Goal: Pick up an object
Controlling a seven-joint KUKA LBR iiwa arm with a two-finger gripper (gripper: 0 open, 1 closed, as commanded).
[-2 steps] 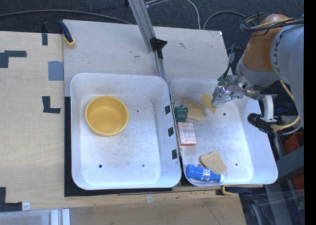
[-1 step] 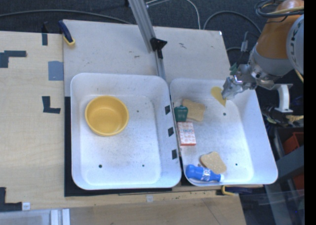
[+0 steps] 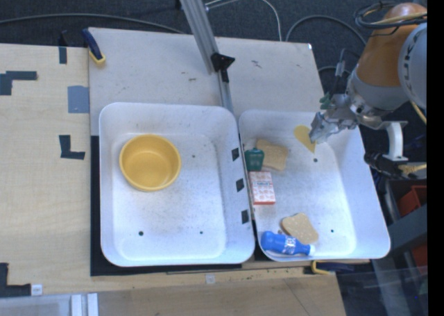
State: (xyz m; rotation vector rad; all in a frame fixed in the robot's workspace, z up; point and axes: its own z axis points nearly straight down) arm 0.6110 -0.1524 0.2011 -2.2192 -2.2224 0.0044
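In the right bin (image 3: pixel 347 189) my gripper (image 3: pixel 320 131) hangs low over the far part, reaching in from the right. A small yellow wedge (image 3: pixel 302 135) lies right against its tip on the left side; whether the wedge is gripped is not visible. Further left in this bin a tan bread slice (image 3: pixel 274 155) sits next to a small green can (image 3: pixel 254 159). A red-and-white box (image 3: pixel 262 187) lies below them. Near the front edge are another bread slice (image 3: pixel 300 227) and a blue bottle (image 3: pixel 284 244).
The left bin (image 3: pixel 173 238) holds a yellow bowl (image 3: pixel 150 162) on its left side. A grey metal pole (image 3: pixel 201 23) slants down to the divide between the bins. Cables run across the bench behind the bins.
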